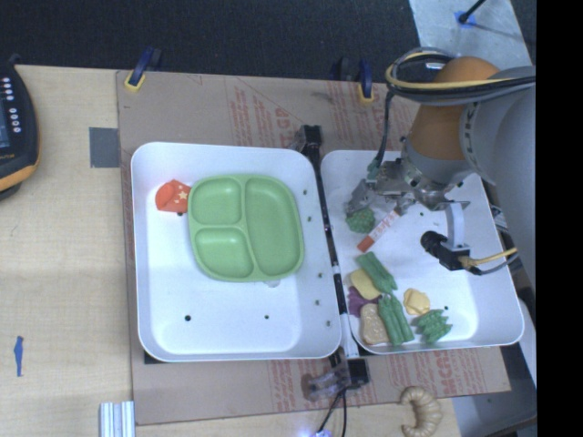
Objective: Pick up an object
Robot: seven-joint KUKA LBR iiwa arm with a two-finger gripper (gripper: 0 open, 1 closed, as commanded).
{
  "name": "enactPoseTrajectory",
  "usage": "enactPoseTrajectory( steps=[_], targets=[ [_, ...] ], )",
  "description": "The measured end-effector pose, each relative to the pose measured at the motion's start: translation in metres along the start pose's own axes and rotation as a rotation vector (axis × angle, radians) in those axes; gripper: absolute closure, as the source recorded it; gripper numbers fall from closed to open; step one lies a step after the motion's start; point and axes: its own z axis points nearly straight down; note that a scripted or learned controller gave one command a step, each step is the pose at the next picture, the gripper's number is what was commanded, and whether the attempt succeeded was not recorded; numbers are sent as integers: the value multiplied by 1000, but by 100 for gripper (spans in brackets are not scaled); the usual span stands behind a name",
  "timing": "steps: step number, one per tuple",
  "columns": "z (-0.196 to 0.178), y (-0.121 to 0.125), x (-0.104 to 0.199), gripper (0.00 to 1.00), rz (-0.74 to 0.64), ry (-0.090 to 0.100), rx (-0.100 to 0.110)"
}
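My gripper [372, 198] hangs low over the upper left part of the right bin [483, 321], under the grey arm with its orange band. Just below it lies a small dark green toy [359, 219], touching or nearly touching the gripper. A white and orange stick [379, 230] lies beside that toy. Further toward the bin's front sit a green pod [374, 270], a purple and yellow piece [363, 286], a tan piece [370, 326], green beans [393, 320], a yellow piece [416, 300] and a green leafy piece [434, 325].
The left bin [164, 317] holds a green divided plate [246, 227] and a red toy [171, 196] at its upper left. A black cable fitting [444, 248] hangs off the wrist over the right bin. A tan curled object [422, 411] lies on the bench in front.
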Motion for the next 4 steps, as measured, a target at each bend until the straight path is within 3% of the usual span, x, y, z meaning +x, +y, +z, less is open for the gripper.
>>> enactPoseTrajectory(
  steps=[1, 2, 3, 4],
  targets=[
    [-11, 1, -1, 100, 0, -1, -2],
    [-128, -46, 64, 100, -6, 4, -12],
    [-121, -46, 61, 0, -1, 1, -3],
    [-76, -75, -7, 0, 5, -1, 2]
  ],
)
